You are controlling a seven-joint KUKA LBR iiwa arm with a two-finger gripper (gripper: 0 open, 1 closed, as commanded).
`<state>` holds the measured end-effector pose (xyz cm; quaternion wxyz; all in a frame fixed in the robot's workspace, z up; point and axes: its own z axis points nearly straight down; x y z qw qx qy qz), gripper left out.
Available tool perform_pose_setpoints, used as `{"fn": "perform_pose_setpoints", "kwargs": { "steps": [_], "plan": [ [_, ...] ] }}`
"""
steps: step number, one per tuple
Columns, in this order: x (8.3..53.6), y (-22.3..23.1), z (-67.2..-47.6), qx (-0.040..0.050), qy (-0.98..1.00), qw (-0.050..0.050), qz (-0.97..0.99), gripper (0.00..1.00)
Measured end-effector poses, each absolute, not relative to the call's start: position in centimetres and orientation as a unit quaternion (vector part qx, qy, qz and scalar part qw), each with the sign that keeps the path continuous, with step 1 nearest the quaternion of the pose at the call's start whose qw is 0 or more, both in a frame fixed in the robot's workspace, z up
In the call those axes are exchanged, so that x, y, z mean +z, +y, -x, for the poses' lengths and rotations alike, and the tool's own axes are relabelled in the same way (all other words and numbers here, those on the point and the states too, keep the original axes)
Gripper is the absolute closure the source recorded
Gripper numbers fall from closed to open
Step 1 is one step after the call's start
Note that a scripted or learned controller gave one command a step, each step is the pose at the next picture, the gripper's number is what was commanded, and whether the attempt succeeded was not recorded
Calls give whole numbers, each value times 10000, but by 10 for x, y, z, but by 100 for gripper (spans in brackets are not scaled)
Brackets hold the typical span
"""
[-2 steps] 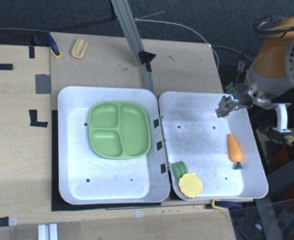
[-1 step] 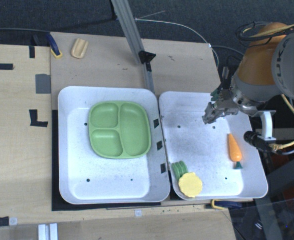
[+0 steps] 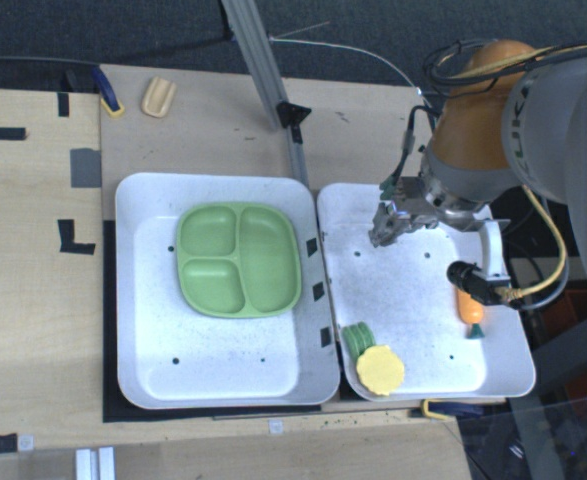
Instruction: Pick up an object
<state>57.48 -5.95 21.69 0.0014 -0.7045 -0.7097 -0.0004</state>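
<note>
hovering pincer over right bin, wooden bench, dark floor

Two white bins noted. One green divided plate. One yellow-and-green object and one orange object.

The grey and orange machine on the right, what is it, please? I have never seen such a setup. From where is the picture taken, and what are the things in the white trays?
It is a robot arm. Its two-finger gripper hangs over the right bin; I see nothing between its fingers. The single camera is fixed above the bench and looks down at a slant. The left bin holds a green divided plate. The right bin holds a yellow and green toy in its near left corner and a small orange toy, perhaps a carrot, near its right side. The task is to pick up an object; none is picked up yet.
</note>
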Motion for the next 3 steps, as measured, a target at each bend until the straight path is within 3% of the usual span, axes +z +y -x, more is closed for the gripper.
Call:
{"fn": "perform_pose_setpoints", "kwargs": {
  "steps": [3],
  "plan": [
    [225,94,-546,8,-7096,17,7046,100]
  ]
}}
